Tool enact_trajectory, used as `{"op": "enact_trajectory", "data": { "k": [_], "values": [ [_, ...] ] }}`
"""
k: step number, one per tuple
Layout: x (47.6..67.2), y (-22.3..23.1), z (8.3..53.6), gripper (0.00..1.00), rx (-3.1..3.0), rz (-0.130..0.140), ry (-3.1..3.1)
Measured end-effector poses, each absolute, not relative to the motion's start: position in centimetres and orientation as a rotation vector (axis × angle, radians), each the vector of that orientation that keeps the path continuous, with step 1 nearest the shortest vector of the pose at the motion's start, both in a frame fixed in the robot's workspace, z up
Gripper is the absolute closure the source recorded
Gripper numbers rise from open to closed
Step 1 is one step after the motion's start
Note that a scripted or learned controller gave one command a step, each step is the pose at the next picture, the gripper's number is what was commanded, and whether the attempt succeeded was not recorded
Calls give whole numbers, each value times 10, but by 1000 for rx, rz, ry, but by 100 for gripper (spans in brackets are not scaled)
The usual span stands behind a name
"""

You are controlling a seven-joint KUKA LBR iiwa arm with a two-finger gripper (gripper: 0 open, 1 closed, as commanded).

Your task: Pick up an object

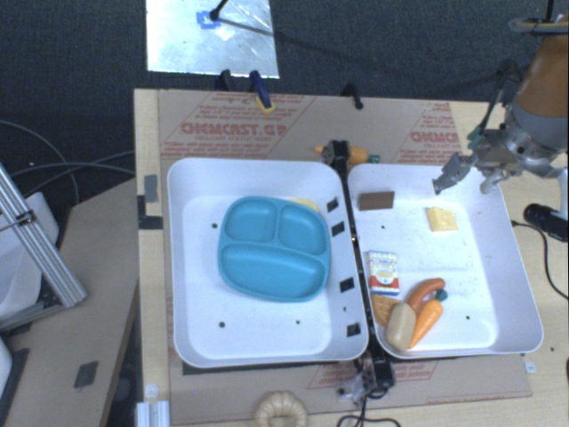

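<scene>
— What does the arm (pixel 544 87) look like?
— Rounded grey casing with an orange band above the wrist, then a pale metal collar.
— And the gripper (pixel 469 175)?
— Two dark grey fingers (pixel 447 174) on a silvery block, with thin dark cables alongside.

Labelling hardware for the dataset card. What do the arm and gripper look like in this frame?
The arm has an orange-brown band above a pale grey wrist flange. Below it sits a grey metal gripper with two dark-tipped fingers. A dark cable runs along the arm's left side, with a small teal marking near the wrist.
</scene>
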State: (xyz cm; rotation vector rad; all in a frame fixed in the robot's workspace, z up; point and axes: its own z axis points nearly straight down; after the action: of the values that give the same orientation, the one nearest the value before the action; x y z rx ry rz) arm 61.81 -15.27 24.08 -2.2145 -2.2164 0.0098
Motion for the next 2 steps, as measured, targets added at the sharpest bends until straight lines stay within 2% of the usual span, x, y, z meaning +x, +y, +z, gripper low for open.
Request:
{"op": "enact_trajectory", "data": {
  "k": [1, 2],
  "values": [
    [620, -152, 248, 0, -2219, -1, -2226],
    [626, -145, 193, 0, -2215, 0, -2229]
  ]
}}
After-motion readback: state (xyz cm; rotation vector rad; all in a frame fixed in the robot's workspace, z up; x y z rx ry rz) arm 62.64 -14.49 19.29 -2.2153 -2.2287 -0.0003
